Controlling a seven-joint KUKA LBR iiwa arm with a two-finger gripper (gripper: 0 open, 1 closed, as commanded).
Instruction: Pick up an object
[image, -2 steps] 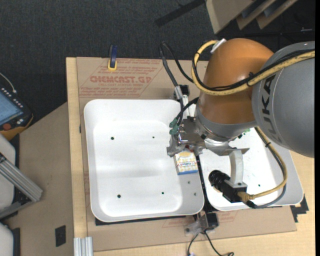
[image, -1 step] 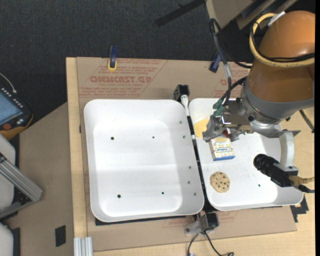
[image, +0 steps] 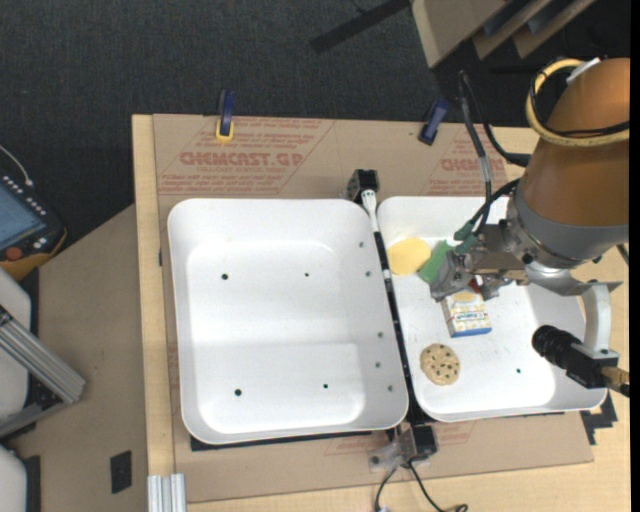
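Where right bin sits, cookie, yellow disc, small box inside

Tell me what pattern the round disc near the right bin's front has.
Tan cookie with dark specks, seen best in the camera view.

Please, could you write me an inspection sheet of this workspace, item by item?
Surface: two shallow white plastic bins, the left bin and the right bin, on a brown cardboard sheet with red print.
Job's things: all in the right bin: yellow round disc, green piece, small blue and white box, brown round cookie.
Clutter: nothing seen.
Grippers: two-finger gripper low over the right bin, between the green piece and the box; I cannot tell whether it holds anything.
Cables: black cable running down to the wrist.
Surroundings: blue clamp on the cardboard's far edge; dark carpet.
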